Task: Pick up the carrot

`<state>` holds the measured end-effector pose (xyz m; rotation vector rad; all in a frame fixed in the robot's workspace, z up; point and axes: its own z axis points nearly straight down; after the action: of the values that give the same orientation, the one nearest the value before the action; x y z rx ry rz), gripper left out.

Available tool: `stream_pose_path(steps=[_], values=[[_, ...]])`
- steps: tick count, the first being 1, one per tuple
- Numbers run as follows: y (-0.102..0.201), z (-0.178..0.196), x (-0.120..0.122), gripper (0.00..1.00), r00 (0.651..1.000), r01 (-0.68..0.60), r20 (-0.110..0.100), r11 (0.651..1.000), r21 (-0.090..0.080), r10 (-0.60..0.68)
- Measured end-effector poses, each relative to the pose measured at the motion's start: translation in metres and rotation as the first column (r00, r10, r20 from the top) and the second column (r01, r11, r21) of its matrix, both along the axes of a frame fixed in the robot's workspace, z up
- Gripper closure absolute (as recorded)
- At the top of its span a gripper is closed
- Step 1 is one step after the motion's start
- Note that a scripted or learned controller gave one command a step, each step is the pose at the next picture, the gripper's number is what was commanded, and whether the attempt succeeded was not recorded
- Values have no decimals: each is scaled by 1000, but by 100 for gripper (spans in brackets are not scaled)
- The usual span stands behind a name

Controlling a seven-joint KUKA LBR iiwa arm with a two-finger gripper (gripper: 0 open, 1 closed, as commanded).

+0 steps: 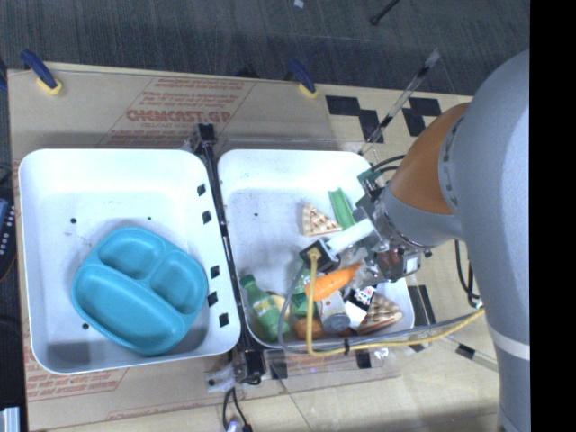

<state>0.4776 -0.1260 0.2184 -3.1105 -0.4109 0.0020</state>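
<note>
The orange carrot (331,283) lies slanted in the right bin (270,183), near its front, among other toy foods. Its upper right end points at my gripper (371,265), which hangs low over the bin's right side beneath the grey wrist and orange band. The gripper sits right at that carrot end, and the wrist hides where the two meet. The carrot's left end rests beside a green bottle (262,305).
Around the carrot are a pizza slice (317,219), a green piece (340,205), a waffle-like wedge (383,312) and a small black-and-white item (361,296). A blue divided plate (139,286) lies in the left bin (54,187). A yellow cable (423,333) runs along the right bin's front.
</note>
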Motion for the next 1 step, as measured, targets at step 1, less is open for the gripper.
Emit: stream_pose_path(steps=[1], values=[[1, -3, -1, 0, 1000, -1, -7, 1000, 1, 1]])
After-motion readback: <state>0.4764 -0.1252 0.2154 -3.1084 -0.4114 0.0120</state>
